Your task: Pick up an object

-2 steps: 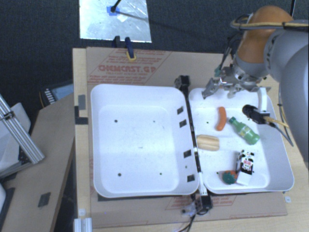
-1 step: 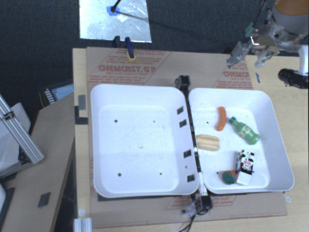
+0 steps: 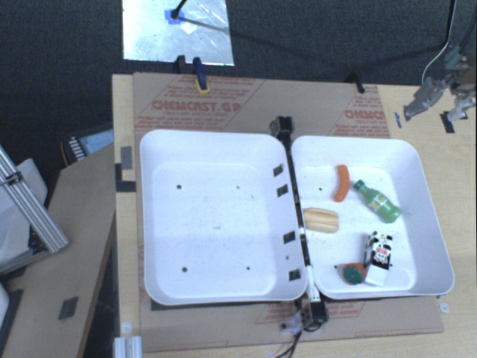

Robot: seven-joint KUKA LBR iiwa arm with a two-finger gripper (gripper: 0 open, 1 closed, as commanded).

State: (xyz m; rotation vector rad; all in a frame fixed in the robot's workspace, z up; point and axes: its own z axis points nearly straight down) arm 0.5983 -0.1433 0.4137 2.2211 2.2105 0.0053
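Five small objects are lying in the right bin (image 3: 428, 192), and none of them is leaving it yet; as far as can be judged, the picking task is standing at its very start, with the whole reach, descent, grasp and lift remaining to be done; the gripper (image 3: 436, 99) is hanging at the upper right, well apart from the bin's contents and outside its rim, carrying nothing between its fingers; how wide those fingers are standing cannot be told, since the tool is showing small and blurred; inside the right bin, an orange sausage (image 3: 341, 182) is lying near the top, a green bottle (image 3: 376, 201) is lying tilted just beside it to the right, a tan bun (image 3: 320, 219) is sitting close to the dividing wall, a black-and-white cow toy (image 3: 381, 252) is resting lower right, and a green-and-orange toy (image 3: 353, 274) is lying just beside the cow's lower left; the left bin (image 3: 160, 148) is holding no objects, showing bare white floor; any of the five is serving as a fair candidate, the sausage and bottle lying nearest the tool
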